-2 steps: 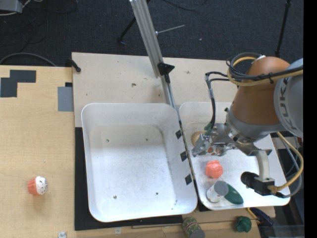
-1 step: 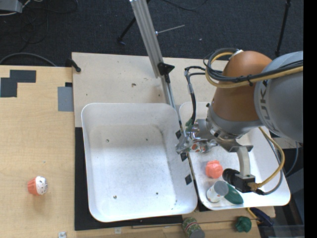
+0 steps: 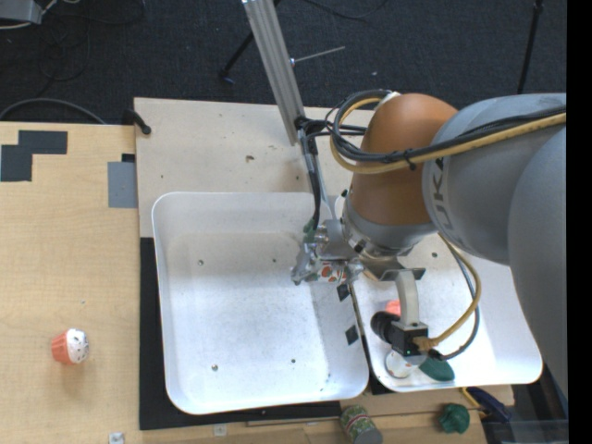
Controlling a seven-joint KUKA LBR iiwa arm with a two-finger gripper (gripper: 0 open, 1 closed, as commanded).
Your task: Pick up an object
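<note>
Camera view: two white bins (image 3: 185, 248) on a wooden bench (image 3: 65, 248), dark carpet (image 3: 139, 44) behind.

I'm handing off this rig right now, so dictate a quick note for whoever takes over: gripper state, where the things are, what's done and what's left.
Gripper: low at the right edge of the left bin, by the divide between bins; nothing visibly held.
Things: green object and an orange piece in the right bin, partly hidden by the arm. Small orange-and-white object lies on the bench, left of the bins.
Done: no pick yet.
Left: grasp an object and lift it.
</note>
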